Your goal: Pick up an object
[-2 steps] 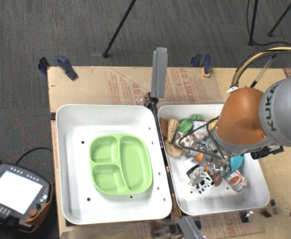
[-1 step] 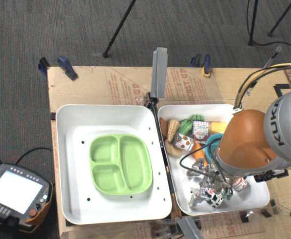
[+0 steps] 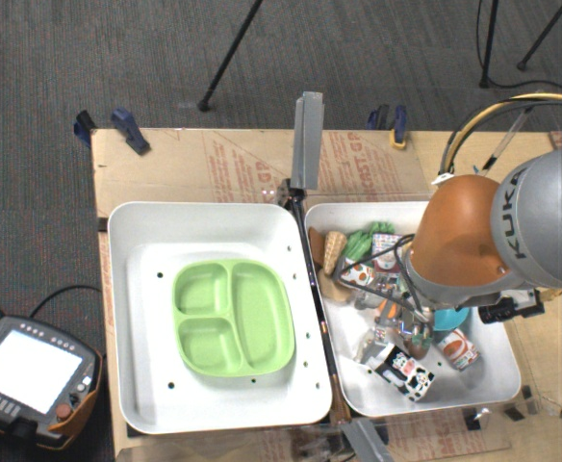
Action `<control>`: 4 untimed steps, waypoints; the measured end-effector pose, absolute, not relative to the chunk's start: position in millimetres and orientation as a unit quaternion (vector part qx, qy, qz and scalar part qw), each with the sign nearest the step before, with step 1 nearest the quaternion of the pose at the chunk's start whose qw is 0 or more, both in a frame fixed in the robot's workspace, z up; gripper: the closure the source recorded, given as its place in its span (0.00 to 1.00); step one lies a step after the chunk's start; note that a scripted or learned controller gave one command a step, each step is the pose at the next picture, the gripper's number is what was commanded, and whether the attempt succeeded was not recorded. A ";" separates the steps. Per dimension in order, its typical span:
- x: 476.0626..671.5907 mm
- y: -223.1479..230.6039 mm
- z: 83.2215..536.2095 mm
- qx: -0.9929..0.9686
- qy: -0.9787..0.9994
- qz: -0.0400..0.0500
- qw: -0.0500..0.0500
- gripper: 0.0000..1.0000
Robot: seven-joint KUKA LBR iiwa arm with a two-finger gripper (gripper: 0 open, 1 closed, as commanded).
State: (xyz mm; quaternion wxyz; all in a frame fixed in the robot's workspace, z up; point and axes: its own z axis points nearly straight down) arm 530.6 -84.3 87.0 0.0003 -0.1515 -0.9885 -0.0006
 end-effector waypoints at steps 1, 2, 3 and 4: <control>474.8 -93.5 86.2 -0.150 -0.989 0.000 0.002 0.00; 545.9 -98.7 87.2 -0.206 -0.978 0.000 0.000 0.00; 482.8 -88.2 86.0 -0.204 -0.979 0.000 0.002 0.00; 563.2 -96.6 99.1 -0.235 -0.972 0.000 -0.001 0.00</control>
